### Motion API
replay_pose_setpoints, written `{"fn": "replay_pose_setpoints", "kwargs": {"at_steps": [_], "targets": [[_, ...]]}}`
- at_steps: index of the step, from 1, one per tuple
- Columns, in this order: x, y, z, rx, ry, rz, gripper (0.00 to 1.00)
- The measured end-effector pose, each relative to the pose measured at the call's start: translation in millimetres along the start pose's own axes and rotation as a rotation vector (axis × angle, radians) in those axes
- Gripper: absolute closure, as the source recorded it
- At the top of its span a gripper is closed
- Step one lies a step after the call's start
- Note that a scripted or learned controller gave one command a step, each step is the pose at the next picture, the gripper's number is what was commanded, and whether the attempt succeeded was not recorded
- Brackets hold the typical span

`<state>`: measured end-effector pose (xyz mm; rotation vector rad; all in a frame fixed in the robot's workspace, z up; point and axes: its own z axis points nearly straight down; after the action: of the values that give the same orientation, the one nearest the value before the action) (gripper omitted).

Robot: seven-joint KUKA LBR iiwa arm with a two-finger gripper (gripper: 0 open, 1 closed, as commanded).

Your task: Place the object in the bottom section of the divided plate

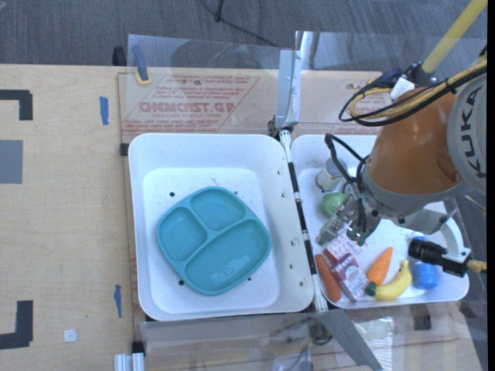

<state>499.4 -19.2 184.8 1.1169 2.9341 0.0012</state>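
Camera view, looking down at a slant on two white bins set side by side. Left bin [147,168] holds a teal divided plate [213,240], three sections, lying flat near the bin's middle, all sections bare. Right bin [456,284] holds the loose objects: a pale green rounded item [333,203] near the divider wall, a red-and-white packet [346,265] below it, a red-orange sausage-like piece [328,278] at the bin's lower left, a toy carrot [379,265], a toy banana [395,283] just beside the carrot, and a blue item [425,275] at the banana's right.

Arm enters from the right, orange band over the right bin. Gripper [348,224] hangs low between the green item and the packet; whether it is spread or pinching anything cannot be told. No object lies on the plate.
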Motion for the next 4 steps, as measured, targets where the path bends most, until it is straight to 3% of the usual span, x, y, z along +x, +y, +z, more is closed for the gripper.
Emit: {"fn": "replay_pose_setpoints", "kwargs": {"at_steps": [1, 2, 3, 4], "targets": [[12, 21, 0, -0.002, -0.002, -0.166, 1.0], [11, 22, -10, -0.006, -0.006, -0.164, 1.0], [49, 71, -15, -0.003, -0.002, -0.209, 1.0], [118, 126, -32, -0.002, -0.001, -0.107, 1.0]]}}
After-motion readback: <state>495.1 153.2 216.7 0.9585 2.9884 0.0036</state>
